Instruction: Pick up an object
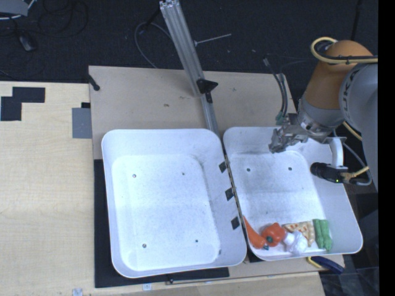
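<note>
Two shallow white plastic bins are sitting side by side on a tan wooden board [148, 97] — the left bin [117, 147] and the right bin [345, 227] touching along their inner edges, where small black clips [229, 193] are showing. A slanted silver aluminium rail [185, 48] is reaching down toward the gap between them. Black cables [55, 5] are lying on the dark floor beyond — well apart from the bins.

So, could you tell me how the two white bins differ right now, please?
The right bin has small objects heaped along its near edge; the left bin shows only bare floor. The gripper hangs over the right bin's far end, away from the left bin. Both are shallow, white and speckled.
</note>
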Tool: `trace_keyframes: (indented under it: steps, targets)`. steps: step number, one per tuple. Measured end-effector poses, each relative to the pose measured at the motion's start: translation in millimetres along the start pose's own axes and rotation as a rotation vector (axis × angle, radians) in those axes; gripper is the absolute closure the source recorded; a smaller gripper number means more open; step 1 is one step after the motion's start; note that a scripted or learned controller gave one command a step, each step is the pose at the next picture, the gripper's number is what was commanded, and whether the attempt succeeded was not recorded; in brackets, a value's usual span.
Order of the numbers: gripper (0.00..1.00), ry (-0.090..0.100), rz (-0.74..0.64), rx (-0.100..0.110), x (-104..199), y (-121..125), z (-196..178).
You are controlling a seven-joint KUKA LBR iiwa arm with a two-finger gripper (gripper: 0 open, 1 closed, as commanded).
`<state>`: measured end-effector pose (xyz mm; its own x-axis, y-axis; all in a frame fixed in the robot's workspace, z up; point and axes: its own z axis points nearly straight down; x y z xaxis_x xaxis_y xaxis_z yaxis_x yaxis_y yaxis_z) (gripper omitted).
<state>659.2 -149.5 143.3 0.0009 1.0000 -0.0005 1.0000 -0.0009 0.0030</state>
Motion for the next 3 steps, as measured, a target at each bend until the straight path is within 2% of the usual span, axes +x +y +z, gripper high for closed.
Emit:
trace_keyframes:
  steps: [1,2,3]
  targets:
    - [1.0,0.0,0.0,-0.001,-0.8,0.9,-52.6]
    - [1.0,0.002,-0.004,0.003,48.3,-12.1,-47.9]
    - [1.0,0.001,-0.004,0.002,97.4,-23.3,-66.5]
